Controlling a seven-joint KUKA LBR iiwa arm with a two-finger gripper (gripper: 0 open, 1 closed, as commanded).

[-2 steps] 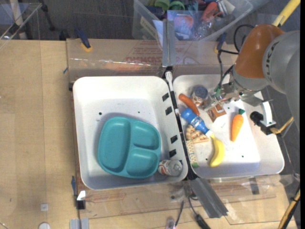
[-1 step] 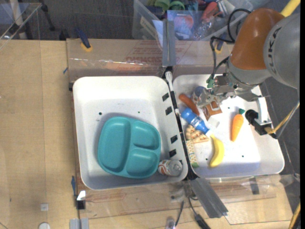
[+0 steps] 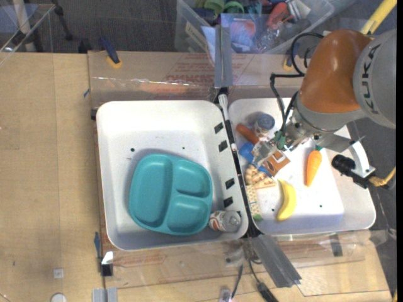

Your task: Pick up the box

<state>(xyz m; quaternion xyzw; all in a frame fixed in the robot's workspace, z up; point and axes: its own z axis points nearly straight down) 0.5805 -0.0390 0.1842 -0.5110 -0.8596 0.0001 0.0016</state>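
White bins: two, side by side on wooden desk (image 3: 44, 168); left bin (image 3: 126, 121), right bin (image 3: 340, 209).
Left bin holds: teal divided plate (image 3: 170, 194); small can (image 3: 225, 221) lying in near right corner, just beside plate.
Right bin holds: box (image 3: 274, 163), brown/orange w/ white print, tilted, near bin's middle-left; banana (image 3: 286, 201) nearer cam; carrot (image 3: 312, 167) to its right; snack packet (image 3: 260, 176) touching box on low-left side; blue-lidded item (image 3: 263, 122) + reddish item (image 3: 247, 133) at far left corner.
Arm: grey w/ orange band (image 3: 334, 74), reaching in from right, wrist above right bin.
Gripper (image 3: 281, 145): low over clutter, right at box's upper edge, poss. touching.
Fingers: can't tell if open or closed; tips lost in clutter, box not clearly seen between them.
Step (judged): final approach / grasp on box, not yet lifted.
Do it well: centre over box, not packet; align w/ box's narrow sides since tilted; drop straight, no sideways shove.
Watch: packet + reddish item crowd box on left, could get pinched along w/ it; carrot well clear enough.
Lift: slow, vertical; check box comes up alone, not slipping from a corner grip.
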